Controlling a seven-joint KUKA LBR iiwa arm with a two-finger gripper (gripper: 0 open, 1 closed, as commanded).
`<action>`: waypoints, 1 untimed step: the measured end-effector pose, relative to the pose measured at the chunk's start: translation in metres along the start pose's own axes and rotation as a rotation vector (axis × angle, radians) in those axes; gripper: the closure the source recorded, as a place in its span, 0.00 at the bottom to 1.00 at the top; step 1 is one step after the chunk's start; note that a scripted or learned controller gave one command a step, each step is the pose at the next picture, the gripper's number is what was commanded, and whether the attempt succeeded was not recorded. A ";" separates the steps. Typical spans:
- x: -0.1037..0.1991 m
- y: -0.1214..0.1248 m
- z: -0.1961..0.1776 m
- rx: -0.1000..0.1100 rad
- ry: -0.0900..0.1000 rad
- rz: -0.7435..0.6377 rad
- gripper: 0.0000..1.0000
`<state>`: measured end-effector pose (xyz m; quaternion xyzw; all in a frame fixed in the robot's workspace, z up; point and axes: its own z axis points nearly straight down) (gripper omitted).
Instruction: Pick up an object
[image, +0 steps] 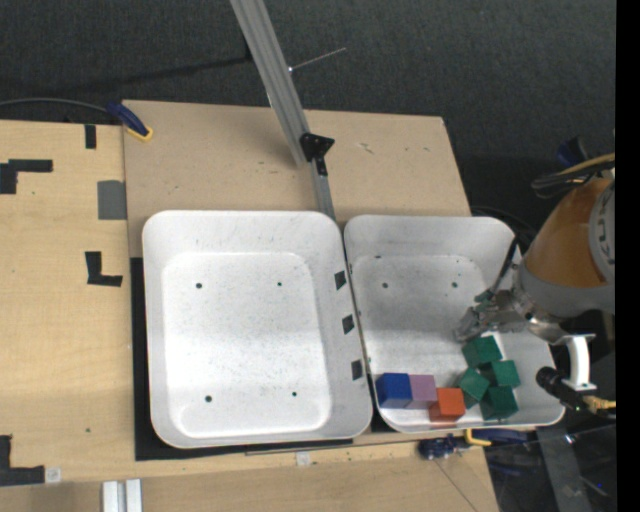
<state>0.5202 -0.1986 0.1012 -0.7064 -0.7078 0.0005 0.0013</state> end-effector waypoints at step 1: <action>-0.008 0.004 -0.059 -0.007 -0.003 0.001 1.00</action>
